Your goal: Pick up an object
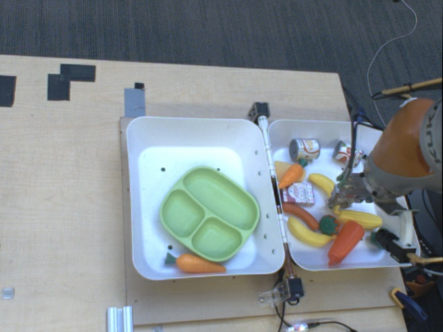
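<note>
Grey metal marks our claw (341, 198), lowered into the right bin (367, 263) near its middle; we cannot tell how it is set, nor whether it has anything. Just beside it lie a yellow banana (359, 218), a green ball (327, 223) and a red pepper (345, 243) toward the bin's near edge. Another banana (320, 182) lies by the claw on the far side. At the bin's left edge we see an orange carrot (291, 176). In the left bin (138, 206) a green divided plate (210, 213) sits centred, with a second carrot (199, 263) along the near edge.
</note>
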